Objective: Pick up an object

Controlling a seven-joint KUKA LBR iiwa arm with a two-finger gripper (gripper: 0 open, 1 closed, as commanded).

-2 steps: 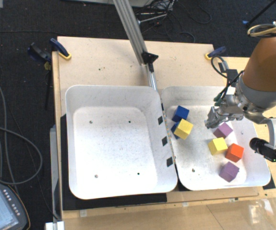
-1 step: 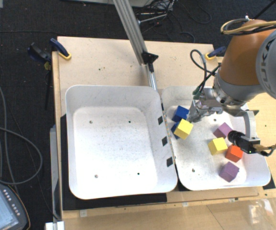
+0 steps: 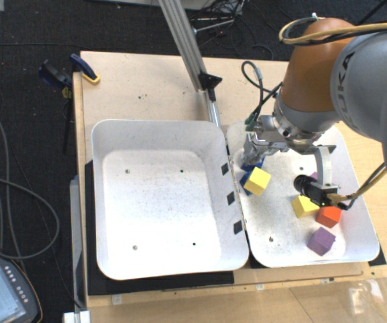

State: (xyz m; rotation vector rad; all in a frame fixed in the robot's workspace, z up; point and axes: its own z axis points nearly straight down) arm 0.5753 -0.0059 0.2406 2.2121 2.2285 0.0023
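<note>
Gripper (image 3: pixel 250 155) hangs low at the right bin's (image 3: pixel 358 247) left rim; whether it grips anything I cannot tell. Just below it lies 1 yellow cube (image 3: pixel 258 180) touching a blue block (image 3: pixel 245 175). Right of it sit another yellow block (image 3: pixel 304 206), an orange cube (image 3: pixel 328 216) and a purple cube (image 3: pixel 322 241).

This is a robotics lab: a plywood bench (image 3: pixel 146 79) stands on dark carpet, bearing two shallow white bins (image 3: pixel 159 194) side by side beneath a grey and orange industrial arm (image 3: pixel 341 66). Loose cables (image 3: pixel 5 180) trail over the floor, an aluminium strut (image 3: pixel 183 36) slants across, a blue and yellow clamp (image 3: pixel 68 73) grips the bench corner, and a teach pendant (image 3: pixel 1 295) sits bottom left.
</note>
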